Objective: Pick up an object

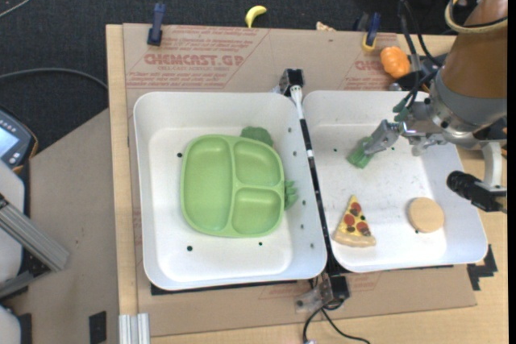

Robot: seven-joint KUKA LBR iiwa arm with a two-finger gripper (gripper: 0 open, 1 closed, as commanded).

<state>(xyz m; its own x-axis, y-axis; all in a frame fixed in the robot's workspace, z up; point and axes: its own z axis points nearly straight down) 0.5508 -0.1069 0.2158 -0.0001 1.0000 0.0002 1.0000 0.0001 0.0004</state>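
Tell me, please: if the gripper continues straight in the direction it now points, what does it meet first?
The gripper points down-left, and a small green object sits right at its tip. Past that, probably the right bin floor; depth is unclear.

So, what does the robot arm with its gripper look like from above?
The arm is thick and rounded, with an orange-brown band above a grey wrist section. Black cables run along its left side. The gripper is slim, grey metal, with greenish fingertips. A black part sticks out below the wrist.
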